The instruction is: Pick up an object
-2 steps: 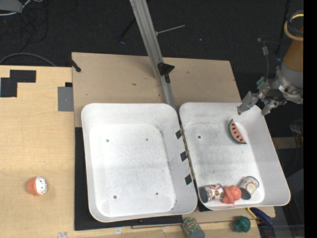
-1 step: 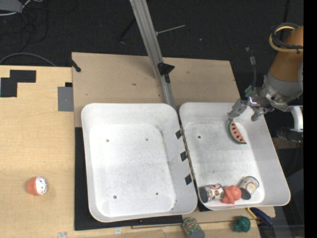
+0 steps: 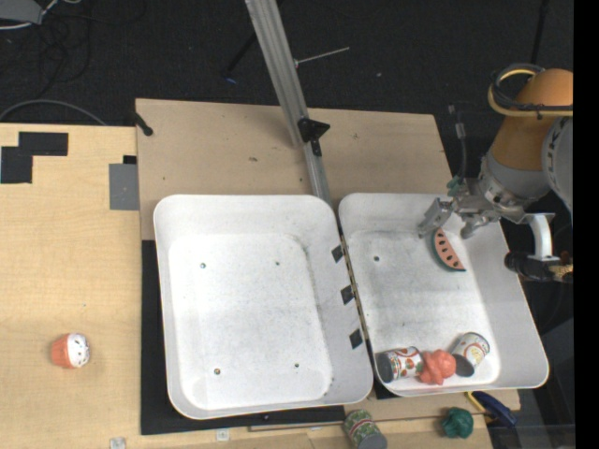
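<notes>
The gripper (image 3: 456, 219) is hovering with its jaws spread just above the watermelon slice (image 3: 449, 251); it is looking light, rigid and thin, so pinching across its flat faces seems wisest.

watermelon slice (image 3: 449, 251) in right bin (image 3: 412, 293), cans (image 3: 402, 363) along its front edge

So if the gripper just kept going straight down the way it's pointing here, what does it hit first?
Most likely the watermelon slice, which lies just beneath the gripper near the far end of the right bin. Depth is hard to judge from this slant, so it could land on bare floor beside the slice.
</notes>
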`<state>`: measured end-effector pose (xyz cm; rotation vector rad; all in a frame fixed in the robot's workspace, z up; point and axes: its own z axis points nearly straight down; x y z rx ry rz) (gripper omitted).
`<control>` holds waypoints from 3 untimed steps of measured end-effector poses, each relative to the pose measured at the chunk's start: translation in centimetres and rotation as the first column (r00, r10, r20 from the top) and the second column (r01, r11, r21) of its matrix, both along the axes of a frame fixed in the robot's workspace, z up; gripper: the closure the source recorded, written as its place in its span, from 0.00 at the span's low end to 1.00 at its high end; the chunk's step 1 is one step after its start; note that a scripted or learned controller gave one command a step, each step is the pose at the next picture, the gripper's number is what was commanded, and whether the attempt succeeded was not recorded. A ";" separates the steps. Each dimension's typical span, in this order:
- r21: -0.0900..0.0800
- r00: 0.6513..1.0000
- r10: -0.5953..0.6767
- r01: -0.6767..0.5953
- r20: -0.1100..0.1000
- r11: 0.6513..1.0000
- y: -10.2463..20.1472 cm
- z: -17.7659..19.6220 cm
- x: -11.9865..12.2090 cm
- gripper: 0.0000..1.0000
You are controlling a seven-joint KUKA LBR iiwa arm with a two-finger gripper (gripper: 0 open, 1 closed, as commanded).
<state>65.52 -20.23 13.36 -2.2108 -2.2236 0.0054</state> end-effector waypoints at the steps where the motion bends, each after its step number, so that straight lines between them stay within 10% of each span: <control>1: -0.002 1.000 0.003 -0.003 0.005 1.000 0.0 1.3 0.1 1.00; 3: -0.003 1.000 -0.005 0.005 0.011 1.000 -0.4 10.2 0.6 1.00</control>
